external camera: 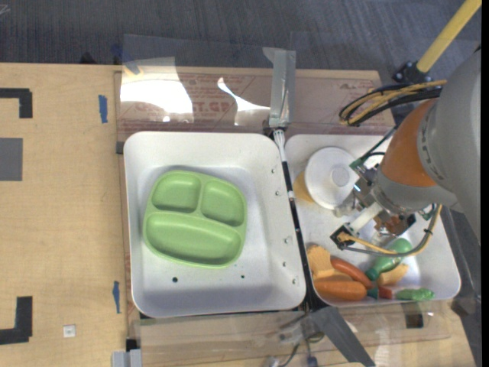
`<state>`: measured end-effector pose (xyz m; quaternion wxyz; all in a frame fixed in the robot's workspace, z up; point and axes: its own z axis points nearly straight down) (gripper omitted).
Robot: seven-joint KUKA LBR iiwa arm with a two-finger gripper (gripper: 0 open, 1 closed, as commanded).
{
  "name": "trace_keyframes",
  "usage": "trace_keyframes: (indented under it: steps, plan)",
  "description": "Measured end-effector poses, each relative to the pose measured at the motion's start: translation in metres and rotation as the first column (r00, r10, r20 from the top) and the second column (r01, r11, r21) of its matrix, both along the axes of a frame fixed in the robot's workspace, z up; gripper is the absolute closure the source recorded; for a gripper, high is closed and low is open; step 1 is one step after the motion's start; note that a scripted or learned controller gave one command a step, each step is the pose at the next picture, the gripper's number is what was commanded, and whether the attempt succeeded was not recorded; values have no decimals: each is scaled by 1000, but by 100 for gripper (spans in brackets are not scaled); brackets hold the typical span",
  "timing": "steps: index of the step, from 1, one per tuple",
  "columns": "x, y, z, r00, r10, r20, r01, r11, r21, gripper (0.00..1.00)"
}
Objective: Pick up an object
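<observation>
At the near edge of the right bin lies a heap of toy foods: orange, red and green pieces, overlapping and hard to tell apart. The pincer hangs just beyond them, over the bin's middle; I cannot tell whether it is released or clenched. Farther left sits a white disc, partly hidden by the wrist. A green divided plate lies in the left bin.

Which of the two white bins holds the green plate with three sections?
The bin on the view's left: the green plate lies in its middle. The other bin holds a white round dish and small toy foods instead.
</observation>
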<state>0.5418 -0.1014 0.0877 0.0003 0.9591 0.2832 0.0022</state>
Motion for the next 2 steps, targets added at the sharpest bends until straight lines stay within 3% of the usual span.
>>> trace_keyframes:
  steps: [1, 2]
  plan:
    - [-28, 4, 0, 931, -364, 1, 364, 931, 3, 0]
    - [-28, 3, 11, 931, -364, 2, 364, 931, 4, 100]
